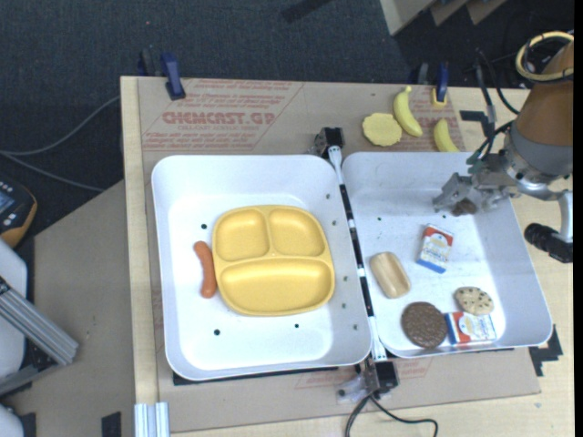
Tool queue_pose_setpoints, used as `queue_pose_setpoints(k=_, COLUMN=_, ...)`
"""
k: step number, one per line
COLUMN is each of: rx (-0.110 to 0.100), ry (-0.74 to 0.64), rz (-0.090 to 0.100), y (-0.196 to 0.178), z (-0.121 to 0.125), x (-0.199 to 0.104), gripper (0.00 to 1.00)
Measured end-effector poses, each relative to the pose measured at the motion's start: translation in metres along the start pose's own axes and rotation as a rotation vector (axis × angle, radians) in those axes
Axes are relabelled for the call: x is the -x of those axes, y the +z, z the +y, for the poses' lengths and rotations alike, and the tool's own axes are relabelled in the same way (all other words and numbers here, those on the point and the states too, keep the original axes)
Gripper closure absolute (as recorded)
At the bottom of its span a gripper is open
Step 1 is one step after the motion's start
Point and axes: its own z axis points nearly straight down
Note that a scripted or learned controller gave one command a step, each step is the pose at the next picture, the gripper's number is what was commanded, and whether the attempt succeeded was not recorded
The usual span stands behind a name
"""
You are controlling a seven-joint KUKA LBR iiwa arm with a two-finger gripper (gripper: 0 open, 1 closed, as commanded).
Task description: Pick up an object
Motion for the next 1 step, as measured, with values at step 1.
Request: queue_pose_setpoints(k=1, rx=-0.007, ry=0.003, rz=0.003, y=0.0501, z=-0.0279, x=-0.0387, gripper=0.00)
